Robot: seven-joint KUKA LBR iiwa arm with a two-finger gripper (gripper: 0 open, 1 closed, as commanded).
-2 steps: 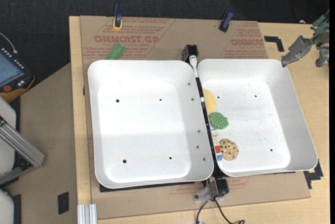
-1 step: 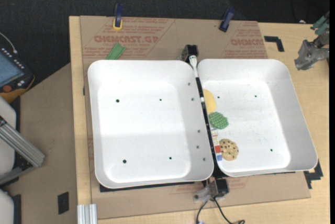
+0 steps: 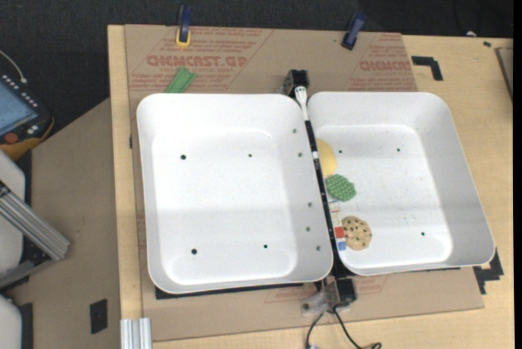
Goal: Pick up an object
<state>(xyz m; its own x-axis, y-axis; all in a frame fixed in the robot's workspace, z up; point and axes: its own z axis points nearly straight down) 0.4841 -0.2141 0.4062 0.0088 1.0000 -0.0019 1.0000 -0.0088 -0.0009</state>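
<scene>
round tan speckled cookie-like piece (image 3: 356, 232) by right white bin's (image 3: 457, 176) left wall | step: pre-approach | next: descend onto it | pincer state: cannot tell

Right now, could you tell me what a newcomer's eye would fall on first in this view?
Two shallow white bins fill the bench: the left bin and the right bin. A small cluster hugs the right bin's left wall: a yellow item, a green item below it, then a cookie-like item.
</scene>
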